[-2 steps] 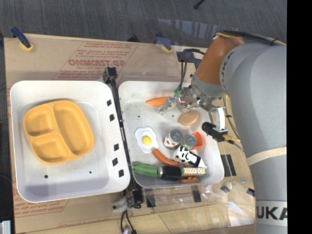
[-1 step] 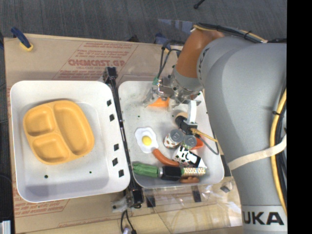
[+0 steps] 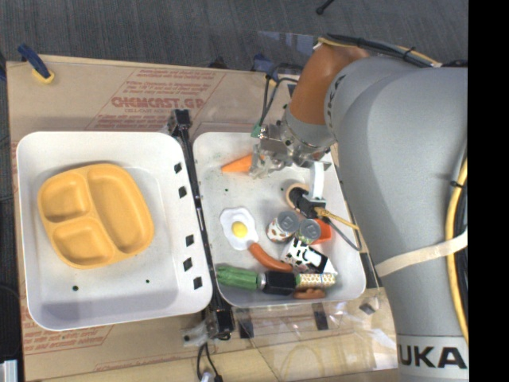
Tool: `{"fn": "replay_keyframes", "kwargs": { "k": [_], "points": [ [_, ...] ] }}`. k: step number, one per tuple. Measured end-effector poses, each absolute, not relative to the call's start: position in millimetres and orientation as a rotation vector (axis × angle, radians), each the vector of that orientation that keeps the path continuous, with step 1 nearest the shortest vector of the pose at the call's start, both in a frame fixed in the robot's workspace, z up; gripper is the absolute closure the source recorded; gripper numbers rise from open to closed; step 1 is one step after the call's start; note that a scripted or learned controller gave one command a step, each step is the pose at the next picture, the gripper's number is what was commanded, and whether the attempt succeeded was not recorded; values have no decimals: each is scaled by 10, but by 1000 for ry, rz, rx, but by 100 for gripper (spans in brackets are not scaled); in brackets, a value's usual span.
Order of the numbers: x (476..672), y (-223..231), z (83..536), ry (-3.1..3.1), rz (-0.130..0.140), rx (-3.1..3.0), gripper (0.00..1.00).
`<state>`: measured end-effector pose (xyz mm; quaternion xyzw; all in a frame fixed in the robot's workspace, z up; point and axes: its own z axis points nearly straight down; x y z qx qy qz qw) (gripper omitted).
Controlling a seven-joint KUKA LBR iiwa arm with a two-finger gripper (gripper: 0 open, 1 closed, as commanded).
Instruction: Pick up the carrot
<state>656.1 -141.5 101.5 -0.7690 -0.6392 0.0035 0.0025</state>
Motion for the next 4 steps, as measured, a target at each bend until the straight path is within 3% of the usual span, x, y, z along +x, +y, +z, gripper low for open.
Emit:
{"fn": "replay_keyframes", "kwargs": {
  "k": [1,2,3,4],
  "points": [
    [6567,-1410,1017,-2007,10,-2411,0],
    [6530,-1589,920,-1396,24,-2789,0],
    [6565,-1587,1025,-1413,9,-2797,100],
    [6563,-1580,1019,-1414,10,-2795,0]
  ]
}}
